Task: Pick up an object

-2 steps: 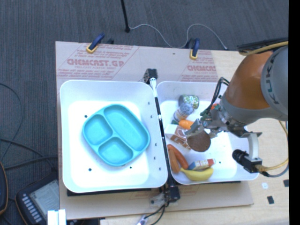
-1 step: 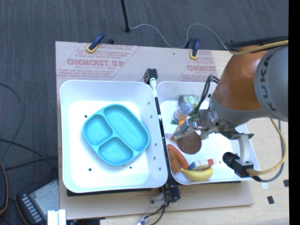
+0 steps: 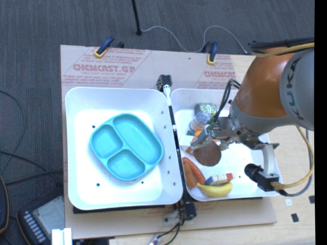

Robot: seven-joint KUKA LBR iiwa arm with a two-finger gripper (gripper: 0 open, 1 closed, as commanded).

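Pincer [image 3: 207, 137] low in right bin [image 3: 250, 188], grip state unreadable under wrist. Brown disc [image 3: 207, 156] just below, carrot [image 3: 192, 171] and banana [image 3: 214, 189] nearer rim; left, divider wall close.

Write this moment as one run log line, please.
arm: over right bin | tool: low among items, by brown disc | banana: front of bin | blue tray: left bin

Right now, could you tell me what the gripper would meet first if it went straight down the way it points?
Probably the brown round object in the right bin, directly beneath the gripper; depth is unclear from this slanted view.
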